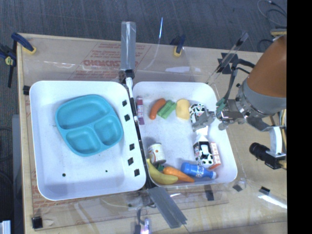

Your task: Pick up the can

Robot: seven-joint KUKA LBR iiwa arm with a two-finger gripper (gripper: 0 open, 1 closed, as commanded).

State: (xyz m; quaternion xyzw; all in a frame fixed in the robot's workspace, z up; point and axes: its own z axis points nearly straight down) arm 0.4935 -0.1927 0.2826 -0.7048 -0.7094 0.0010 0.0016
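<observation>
can [156, 153] upright, left of banana [162, 175] end | gripper [204, 121] above milk carton [206, 153], right of can | jaws probably apart, empty

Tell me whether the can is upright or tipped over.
Upright. The can stands in the right bin near its left wall, its round top rim facing up, label wrapped around its side, just above the banana.

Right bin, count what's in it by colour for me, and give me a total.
Orange: 2, carrot, carrot
Yellow: 2, lemon, banana
Green: 1, vegetable
Black-and-white: 2, cow toy, cow carton
Blue: 1, bottle
Can: 1
Total: 9
</observation>
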